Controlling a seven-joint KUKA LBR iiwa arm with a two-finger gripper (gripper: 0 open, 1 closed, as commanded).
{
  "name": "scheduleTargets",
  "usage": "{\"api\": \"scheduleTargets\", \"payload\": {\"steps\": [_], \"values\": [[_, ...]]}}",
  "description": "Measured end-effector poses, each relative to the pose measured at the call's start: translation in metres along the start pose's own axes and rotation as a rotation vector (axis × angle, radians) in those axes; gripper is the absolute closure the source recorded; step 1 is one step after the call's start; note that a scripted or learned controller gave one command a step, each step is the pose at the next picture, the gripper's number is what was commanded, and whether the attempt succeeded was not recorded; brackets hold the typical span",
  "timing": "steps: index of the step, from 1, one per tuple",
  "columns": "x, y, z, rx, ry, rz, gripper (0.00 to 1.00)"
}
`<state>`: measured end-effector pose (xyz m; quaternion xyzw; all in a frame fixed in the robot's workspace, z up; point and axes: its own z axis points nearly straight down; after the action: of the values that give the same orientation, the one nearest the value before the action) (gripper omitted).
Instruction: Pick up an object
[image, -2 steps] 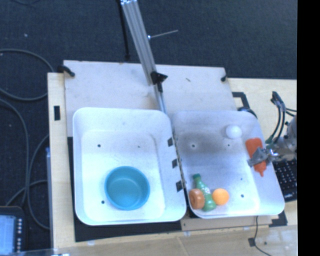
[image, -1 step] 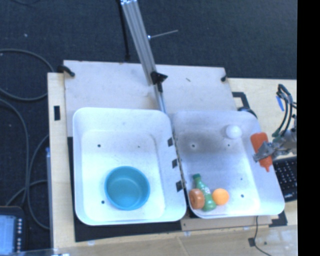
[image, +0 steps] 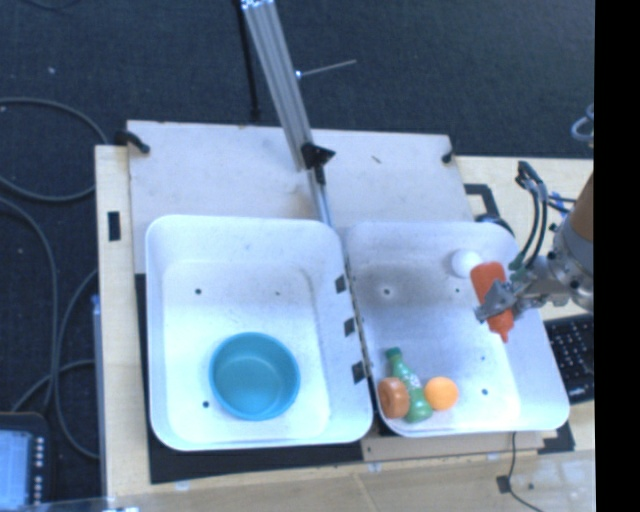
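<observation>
Right bin (image: 430, 300): red object (image: 490, 285) touching claw (image: 497, 303), grip state unclear; 1 white ball (image: 465, 263), 1 orange ball (image: 441, 392), 1 bottle (image: 408, 385).

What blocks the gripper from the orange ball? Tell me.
Nothing visible does. The gripper hangs over the right bin by the red thing; bare bin floor lies between it and the orange ball. A green bottle touches the ball's far side.

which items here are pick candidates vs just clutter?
Pick candidates: orange-red object at the gripper, white ball, green bottle, orange ball, brown object, blue bowl.
Lying about: metal pole, floor cables, keyboard.
</observation>
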<state>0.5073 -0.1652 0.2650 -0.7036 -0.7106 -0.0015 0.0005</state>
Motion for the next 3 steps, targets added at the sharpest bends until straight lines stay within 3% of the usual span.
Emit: {"api": "scheduleTargets", "payload": {"steps": [2, 3], "values": [[0.094, 0.023, 0.012, 0.01, 0.001, 0.002, 1.0], [0.156, 0.025, 0.008, 0.008, 0.002, 0.0, 1.0]]}}
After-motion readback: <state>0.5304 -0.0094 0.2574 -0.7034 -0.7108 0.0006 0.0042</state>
